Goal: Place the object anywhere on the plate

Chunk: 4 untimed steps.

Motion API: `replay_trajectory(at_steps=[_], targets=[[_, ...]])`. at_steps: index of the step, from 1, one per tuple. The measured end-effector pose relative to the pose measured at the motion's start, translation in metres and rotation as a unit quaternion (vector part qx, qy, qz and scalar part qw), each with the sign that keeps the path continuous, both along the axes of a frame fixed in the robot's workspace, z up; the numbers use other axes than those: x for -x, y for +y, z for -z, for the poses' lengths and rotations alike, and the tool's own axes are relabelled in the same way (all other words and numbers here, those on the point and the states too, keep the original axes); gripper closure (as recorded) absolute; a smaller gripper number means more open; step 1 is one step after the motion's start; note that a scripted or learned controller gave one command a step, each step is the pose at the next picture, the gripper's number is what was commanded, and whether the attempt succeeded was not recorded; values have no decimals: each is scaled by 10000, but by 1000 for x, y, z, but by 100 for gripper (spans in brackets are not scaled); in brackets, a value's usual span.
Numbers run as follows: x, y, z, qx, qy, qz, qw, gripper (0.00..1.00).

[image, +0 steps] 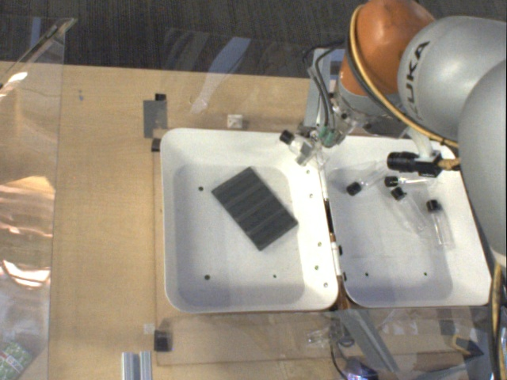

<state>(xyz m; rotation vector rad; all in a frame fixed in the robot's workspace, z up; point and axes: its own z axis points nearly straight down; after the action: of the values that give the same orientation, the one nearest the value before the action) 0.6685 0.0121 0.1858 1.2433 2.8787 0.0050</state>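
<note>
Here the dark ribbed plate (254, 207) lies flat in the left bin (178, 291), ready to receive; the pincer (313, 145) hovers over the dividing rims, its state and any load seemingly unreadable.

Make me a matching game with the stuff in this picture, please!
Things:
1. dark ribbed plate
2. orange band
3. small black pieces
4. wooden bench

Places:
A. in the right bin
B. under both bins
C. on the arm, top right
D. in the left bin, lying flat

Pairs: 1-D, 2-C, 3-A, 4-B
</note>
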Motion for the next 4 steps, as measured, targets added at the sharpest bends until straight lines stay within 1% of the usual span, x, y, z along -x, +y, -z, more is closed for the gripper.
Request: replay_trajectory(at_steps=[1, 2, 3, 4], targets=[[2, -43, 0, 6, -2, -626, 9980, 100], [6, -8, -1, 6, -12, -1179, 9930, 100], [7, -12, -38, 3, -18, -912, 9958, 100], [8, 2, 0, 10, -7, -2022, 9793, 100]])
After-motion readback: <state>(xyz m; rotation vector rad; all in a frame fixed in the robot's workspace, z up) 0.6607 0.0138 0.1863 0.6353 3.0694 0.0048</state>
